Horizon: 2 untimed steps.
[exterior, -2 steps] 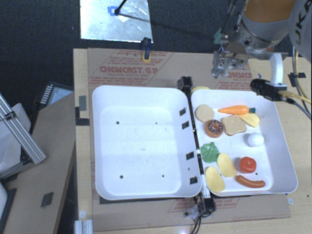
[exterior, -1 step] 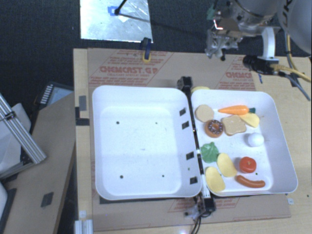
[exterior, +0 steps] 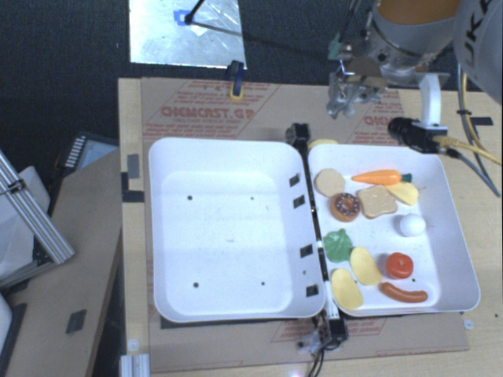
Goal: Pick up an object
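Toy food is what there is to pick from, and all of it lies in the right bin (exterior: pixel 460 258), in the lower right of the frame. A carrot (exterior: pixel 380 177) sits near the bin's top edge, with a slice of toast (exterior: pixel 378 203), a chocolate doughnut (exterior: pixel 346 206) and a tan round piece (exterior: pixel 329 182) just below it. Further down lie a white egg (exterior: pixel 410 225), a green leafy piece (exterior: pixel 339 244), a tomato (exterior: pixel 399 265), a sausage (exterior: pixel 404 293) and two pale yellow pieces (exterior: pixel 355 276). The left bin (exterior: pixel 228 226) fills the middle of the frame.

The gripper (exterior: pixel 348 100) hangs at the upper right, above the cardboard behind the right bin's top edge, well apart from every piece. Nothing is between its fingers; from this angle I cannot tell how far they are parted.

To my eye the pick has not begun: the arm is poised high, and no object is lifted. The next move calls for swinging down and toward the lower right, over one piece. The carrot or the tan round look the nearest, though the crowding around the toast and doughnut might spoil a clean grip.
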Tool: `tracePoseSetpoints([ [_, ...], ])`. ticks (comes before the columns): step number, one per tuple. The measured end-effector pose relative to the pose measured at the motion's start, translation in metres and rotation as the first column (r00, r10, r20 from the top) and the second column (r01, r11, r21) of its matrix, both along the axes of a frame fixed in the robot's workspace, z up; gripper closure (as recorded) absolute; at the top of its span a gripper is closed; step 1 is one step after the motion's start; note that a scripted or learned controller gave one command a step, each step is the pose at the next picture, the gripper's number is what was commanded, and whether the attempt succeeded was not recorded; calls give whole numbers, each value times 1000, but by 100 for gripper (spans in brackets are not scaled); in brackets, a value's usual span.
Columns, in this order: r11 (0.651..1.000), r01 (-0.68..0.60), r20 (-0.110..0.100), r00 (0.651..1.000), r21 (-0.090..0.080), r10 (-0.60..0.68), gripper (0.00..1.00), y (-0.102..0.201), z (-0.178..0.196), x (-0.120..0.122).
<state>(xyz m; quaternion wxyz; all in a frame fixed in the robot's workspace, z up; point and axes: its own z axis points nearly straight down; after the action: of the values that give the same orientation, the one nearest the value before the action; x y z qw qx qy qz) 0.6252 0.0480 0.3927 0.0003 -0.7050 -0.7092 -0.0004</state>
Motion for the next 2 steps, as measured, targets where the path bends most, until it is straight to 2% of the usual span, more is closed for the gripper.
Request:
tracePoseSetpoints([
  [1,1000,0,9,1000,-1,0,100,21,36,45],
  [2,1000,0,7,1000,0,0,100,38,76,43],
])
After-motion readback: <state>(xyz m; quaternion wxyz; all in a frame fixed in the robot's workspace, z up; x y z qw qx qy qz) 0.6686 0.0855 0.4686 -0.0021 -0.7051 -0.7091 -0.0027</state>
